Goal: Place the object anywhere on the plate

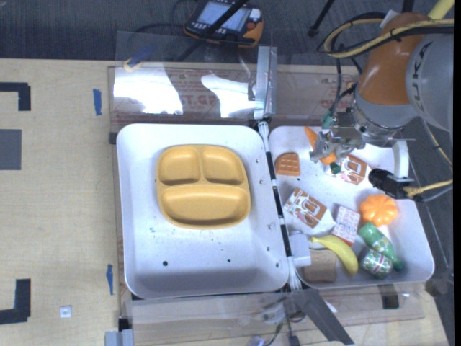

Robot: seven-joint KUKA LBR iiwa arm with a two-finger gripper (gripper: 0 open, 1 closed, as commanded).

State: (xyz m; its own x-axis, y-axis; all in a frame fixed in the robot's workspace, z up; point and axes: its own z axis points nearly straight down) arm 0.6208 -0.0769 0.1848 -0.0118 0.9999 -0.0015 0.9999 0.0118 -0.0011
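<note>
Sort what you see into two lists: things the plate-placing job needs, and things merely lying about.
Job: yellow plate in the left bin; pincer over the right bin; orange piece beneath it, the likely object.

Lying about: waffle, banana, pumpkin, printed packets.

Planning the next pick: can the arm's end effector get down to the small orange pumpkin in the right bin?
Probably yes. The small orange pumpkin lies uncovered near the right bin's edge, with the end effector hovering nearby; only a green toy crowds it.

Banana point(341, 251), pumpkin point(379, 210), waffle point(287, 164)
</note>
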